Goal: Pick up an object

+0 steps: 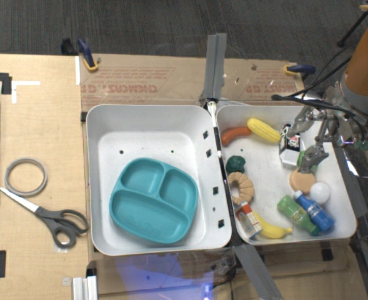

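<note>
My gripper (305, 142) hangs over the right side of the right bin (268, 167), and its fingers look spread with nothing between them. Just to its left lies a small white and black box (289, 144). Below it sit a tan disc (302, 181) and a white ball (320, 192). A yellow corn cob (263, 130) and a red sausage (235, 134) lie at the bin's back. Along the front are a green bottle (295, 212), a blue bottle (315, 213) and a banana (275, 231).
The left bin (109, 136) holds a teal divided plate (154, 200). A dark green lump (235, 164), a beige ring (240, 187) and a small red-labelled bottle (249, 220) line the right bin's left wall. Scissors (49, 216) and a tape roll (25, 175) lie on the bench.
</note>
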`<action>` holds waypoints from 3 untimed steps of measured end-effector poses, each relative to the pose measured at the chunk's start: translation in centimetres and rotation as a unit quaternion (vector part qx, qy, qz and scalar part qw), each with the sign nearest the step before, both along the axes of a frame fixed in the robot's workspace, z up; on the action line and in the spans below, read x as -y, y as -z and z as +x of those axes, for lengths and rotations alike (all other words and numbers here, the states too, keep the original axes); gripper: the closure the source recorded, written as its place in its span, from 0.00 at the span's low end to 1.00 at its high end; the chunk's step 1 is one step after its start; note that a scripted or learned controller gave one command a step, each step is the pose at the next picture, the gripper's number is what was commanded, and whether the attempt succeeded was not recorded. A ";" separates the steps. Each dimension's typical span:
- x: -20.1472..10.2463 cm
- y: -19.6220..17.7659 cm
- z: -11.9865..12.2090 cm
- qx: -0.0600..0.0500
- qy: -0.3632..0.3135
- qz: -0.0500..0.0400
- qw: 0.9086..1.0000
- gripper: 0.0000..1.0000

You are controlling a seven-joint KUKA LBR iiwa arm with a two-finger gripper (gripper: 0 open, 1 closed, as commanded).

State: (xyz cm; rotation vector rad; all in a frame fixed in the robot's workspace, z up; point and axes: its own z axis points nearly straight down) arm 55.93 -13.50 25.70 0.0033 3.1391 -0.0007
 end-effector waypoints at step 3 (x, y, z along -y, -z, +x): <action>4.9 15.6 -7.0 0.018 0.108 -0.004 0.994 0.00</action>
